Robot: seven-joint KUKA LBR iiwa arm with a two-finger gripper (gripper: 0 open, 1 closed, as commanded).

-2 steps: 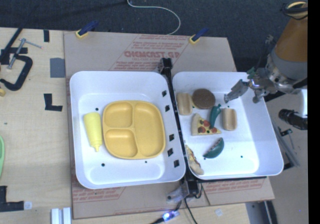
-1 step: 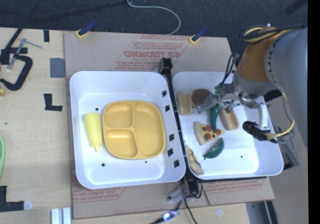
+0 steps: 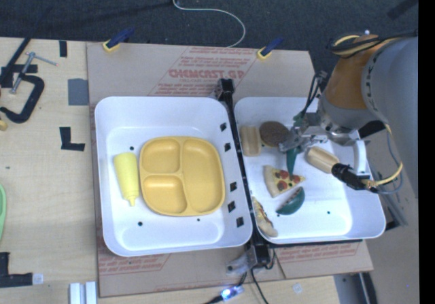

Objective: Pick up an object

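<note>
My gripper (image 3: 291,162) hangs over the right bin (image 3: 360,224), its dark teal fingers pointing down just above a pizza slice (image 3: 279,179). Nothing shows between the fingers. A brown round patty (image 3: 273,133) lies just up-left of the gripper, next to a tan bread piece (image 3: 250,140). A hot dog in a bun (image 3: 321,158) lies to the gripper's right, partly under the arm. A watermelon slice (image 3: 291,203) sits below the pizza, and a banana-like piece (image 3: 264,218) rests at the bin's lower left.
The left bin (image 3: 115,228) holds a yellow divided plate (image 3: 182,175) and a yellow bottle (image 3: 127,177). A black divider with clips runs between the bins. Clamps lie on the bench at the far left. The grey arm covers the right bin's upper right.
</note>
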